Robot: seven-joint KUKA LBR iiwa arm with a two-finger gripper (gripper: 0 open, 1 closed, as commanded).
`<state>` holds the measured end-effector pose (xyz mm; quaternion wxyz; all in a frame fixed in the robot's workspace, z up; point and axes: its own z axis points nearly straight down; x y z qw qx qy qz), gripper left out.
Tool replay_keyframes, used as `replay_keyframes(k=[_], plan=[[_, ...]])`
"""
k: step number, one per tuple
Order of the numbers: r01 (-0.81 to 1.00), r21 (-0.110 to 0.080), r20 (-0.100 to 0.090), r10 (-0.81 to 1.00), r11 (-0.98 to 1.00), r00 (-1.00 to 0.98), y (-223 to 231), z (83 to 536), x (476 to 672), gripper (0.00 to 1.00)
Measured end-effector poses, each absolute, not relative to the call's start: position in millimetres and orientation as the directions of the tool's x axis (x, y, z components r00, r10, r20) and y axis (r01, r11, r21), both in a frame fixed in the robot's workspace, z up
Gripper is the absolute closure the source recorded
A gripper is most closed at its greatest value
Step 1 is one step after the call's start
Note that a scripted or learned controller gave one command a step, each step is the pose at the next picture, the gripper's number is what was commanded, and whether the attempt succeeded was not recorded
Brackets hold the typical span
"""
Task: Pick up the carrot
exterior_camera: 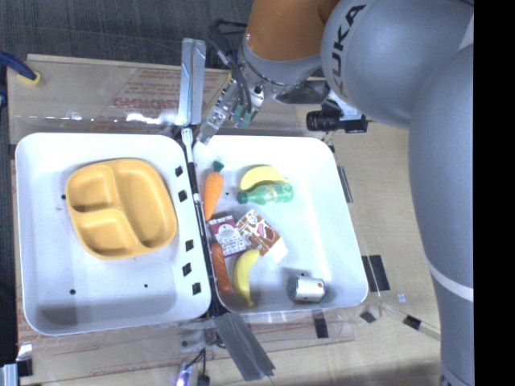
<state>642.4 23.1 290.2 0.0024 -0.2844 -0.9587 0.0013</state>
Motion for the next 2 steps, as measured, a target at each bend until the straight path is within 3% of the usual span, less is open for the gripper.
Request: replay_keyframes(k=[1,2], plan=[[0.392,-0.003,0.004,0.392,0.92,-0.92,51.2,289.6,611.4,1.0],[0.392,-0.003,0.004,0.392,0.92,-0.92,50.8,289.6,611.4,0.0]])
